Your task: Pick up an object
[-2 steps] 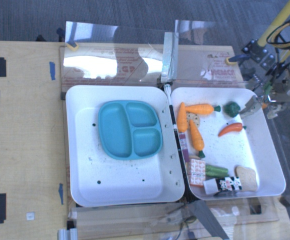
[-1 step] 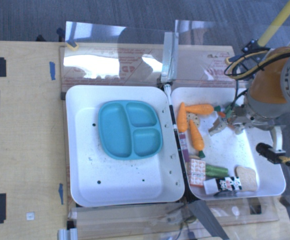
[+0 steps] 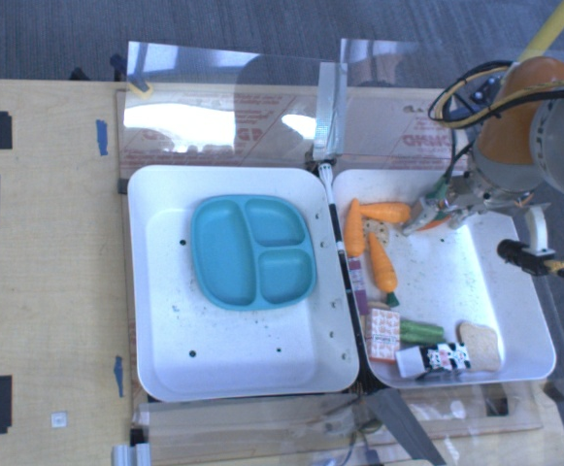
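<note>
Beside rt bin's [image 3: 514,357] far carrot [image 3: 383,212] — orange, tapered — pincer [image 3: 427,218], grip state unclear.

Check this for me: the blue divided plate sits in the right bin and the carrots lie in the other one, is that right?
Not quite. The camera view shows the blue divided plate in the left bin, not the right. The carrots lie in the other one, the right bin.

a pale wooden bench top [image 3: 44,260] fills the left of the frame, marked with black angular shapes and short blue tape strips [image 3: 101,136]. grey carpeted floor [image 3: 262,8] runs across the top. clear plastic panels [image 3: 223,105] stand at upper centre, catching bright glare.
</note>
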`<action>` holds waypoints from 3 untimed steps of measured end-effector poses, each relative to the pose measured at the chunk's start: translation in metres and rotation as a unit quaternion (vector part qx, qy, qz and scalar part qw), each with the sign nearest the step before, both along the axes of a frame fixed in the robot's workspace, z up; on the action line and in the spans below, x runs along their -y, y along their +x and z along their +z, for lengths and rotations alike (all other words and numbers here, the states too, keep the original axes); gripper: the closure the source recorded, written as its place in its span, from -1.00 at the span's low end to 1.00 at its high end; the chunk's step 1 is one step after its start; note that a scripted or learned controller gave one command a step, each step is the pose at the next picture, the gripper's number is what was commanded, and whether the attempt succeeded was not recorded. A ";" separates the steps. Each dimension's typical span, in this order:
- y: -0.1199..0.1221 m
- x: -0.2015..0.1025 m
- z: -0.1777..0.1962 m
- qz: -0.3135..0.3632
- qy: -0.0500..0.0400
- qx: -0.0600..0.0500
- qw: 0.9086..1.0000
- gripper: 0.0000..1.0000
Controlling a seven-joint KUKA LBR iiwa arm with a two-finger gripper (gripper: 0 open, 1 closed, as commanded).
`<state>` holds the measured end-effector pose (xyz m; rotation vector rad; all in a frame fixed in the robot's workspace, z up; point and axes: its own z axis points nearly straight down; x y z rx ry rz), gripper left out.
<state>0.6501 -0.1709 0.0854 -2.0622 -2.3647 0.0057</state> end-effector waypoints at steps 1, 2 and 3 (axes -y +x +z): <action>0.008 -0.047 0.000 0.039 -0.006 -0.013 0.999 -1.00; -0.032 -0.042 0.038 0.060 -0.001 0.005 0.998 -1.00; -0.041 -0.067 0.006 0.072 -0.003 0.009 0.997 -1.00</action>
